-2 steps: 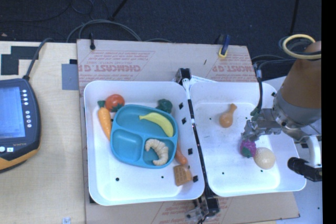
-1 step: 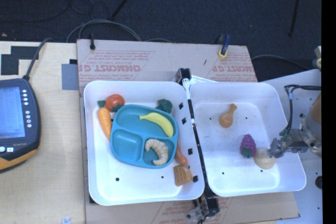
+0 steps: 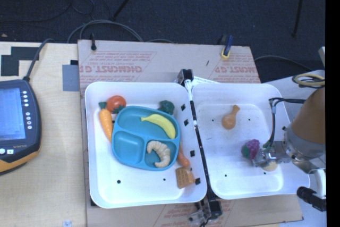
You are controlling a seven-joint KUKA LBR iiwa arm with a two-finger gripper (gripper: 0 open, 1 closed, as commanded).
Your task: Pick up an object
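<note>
My gripper point(image 3: 264, 159) is low in the right bin point(image 3: 239, 188), near its right wall, at the end of the grey and orange arm point(image 3: 308, 127). A purple bunch of grapes with a green bit point(image 3: 251, 148) lies right against the gripper's left side; I cannot see whether it is gripped. Something small and pale point(image 3: 270, 166) shows just under the gripper. Farther back in the same bin lies a tan drumstick point(image 3: 230, 117), well apart from the gripper.
The left bin point(image 3: 106, 188) holds a blue divided plate point(image 3: 125, 143) with a banana point(image 3: 160, 124) and a shrimp point(image 3: 159, 152). Around the plate lie a tomato point(image 3: 116, 102), a carrot point(image 3: 106, 124), a dark green piece point(image 3: 166, 107) and a brown cracker point(image 3: 184, 177). A tablet point(image 3: 16, 119) sits at far left.
</note>
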